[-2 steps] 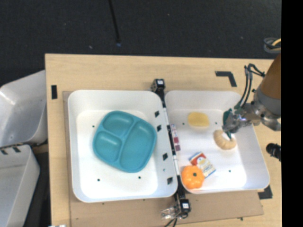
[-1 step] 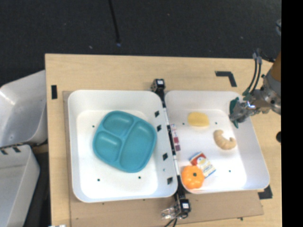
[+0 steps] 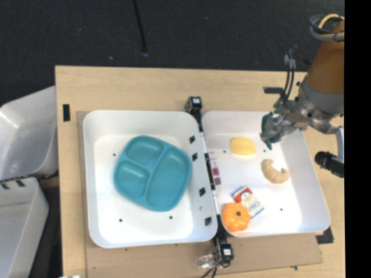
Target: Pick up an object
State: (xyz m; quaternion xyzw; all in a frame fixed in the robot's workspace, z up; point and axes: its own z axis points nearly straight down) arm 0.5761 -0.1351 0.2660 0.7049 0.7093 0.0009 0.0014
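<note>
Right bin holds croissant, orange; left bin teal plate

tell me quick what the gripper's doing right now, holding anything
gripper: above the right bin, near the yellow item; nothing seen held, open or shut cannot be told

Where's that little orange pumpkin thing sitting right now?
The orange pumpkin sits in the right bin, at its near-left corner, touching the small red-and-white packet and below the croissant.
</note>
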